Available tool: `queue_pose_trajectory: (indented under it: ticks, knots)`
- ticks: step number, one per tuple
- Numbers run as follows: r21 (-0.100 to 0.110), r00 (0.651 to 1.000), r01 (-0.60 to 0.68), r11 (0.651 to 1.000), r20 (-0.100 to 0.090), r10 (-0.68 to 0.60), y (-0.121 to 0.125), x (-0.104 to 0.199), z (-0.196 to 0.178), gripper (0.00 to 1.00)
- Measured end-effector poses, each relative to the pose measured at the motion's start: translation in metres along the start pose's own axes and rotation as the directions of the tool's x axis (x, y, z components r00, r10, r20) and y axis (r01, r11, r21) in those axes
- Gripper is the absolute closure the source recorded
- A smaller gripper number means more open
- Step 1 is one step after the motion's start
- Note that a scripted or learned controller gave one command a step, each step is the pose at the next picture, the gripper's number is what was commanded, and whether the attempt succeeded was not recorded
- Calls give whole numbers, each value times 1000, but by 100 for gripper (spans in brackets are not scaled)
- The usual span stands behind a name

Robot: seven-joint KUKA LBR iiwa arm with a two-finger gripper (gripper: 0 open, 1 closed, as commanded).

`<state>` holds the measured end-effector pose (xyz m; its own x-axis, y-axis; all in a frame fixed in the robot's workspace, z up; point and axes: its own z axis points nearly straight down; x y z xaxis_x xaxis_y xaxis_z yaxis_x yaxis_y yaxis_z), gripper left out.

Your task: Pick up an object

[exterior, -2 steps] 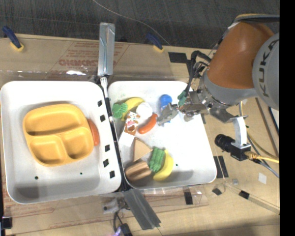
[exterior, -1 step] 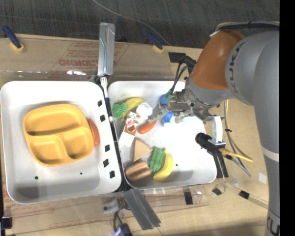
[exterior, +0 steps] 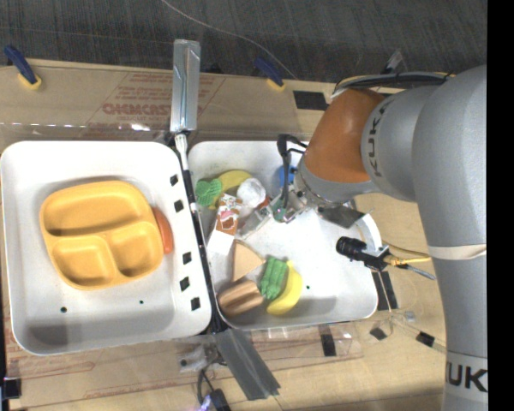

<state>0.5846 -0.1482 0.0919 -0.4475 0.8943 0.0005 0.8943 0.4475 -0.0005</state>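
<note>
I am reaching my two-finger gripper down into the right shallow white bin, its tip sitting just beside a small red-and-white packet, while a yellow compartmented plastic tray is lying in the left white bin.

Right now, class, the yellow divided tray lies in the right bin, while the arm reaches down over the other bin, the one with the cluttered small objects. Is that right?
Not quite. The camera view shows the yellow divided tray lying in the left bin, not the right. The rest stands: the arm reaches down over the other bin, the one with the cluttered small objects.
</note>
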Motion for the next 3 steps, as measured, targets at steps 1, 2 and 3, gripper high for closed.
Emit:
queue_pose_trajectory:
  ticks: [1,2,3]
  knots:
    - [0,1000,4,1000,1,-4,0,0,-10,100]
    - [1,959,-285,959,5,285,69,-10,-1,100]
    - [1,959,-283,959,1,283,71,-8,-1,0]
